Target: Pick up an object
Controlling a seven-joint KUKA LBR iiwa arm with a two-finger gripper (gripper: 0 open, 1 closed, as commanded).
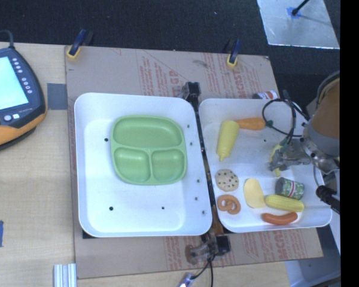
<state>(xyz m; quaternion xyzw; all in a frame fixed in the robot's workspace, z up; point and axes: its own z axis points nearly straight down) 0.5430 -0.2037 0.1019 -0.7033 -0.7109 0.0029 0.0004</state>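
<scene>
The claw (285, 158) is hanging low over the right side of the right bin (251, 221), and whether it is open or closed I cannot tell, since cables and the wrist are covering it from above. The nearest pickable thing is a small green can (289, 188), which is lying just below the claw toward the near edge of the bin, looking tipped on its side with its long axis running roughly left to right. Just beneath the can a yellow corn cob (283, 203) is lying along the same direction, and under that a red sausage (279, 218). The yellow bottle (226, 139) is sitting well to the left of the claw, its long axis running up and down the picture. The can's label is too small to read. The cardboard sheet (161, 73) on the table (30, 190) is carrying repeated red print, also unreadable
</scene>
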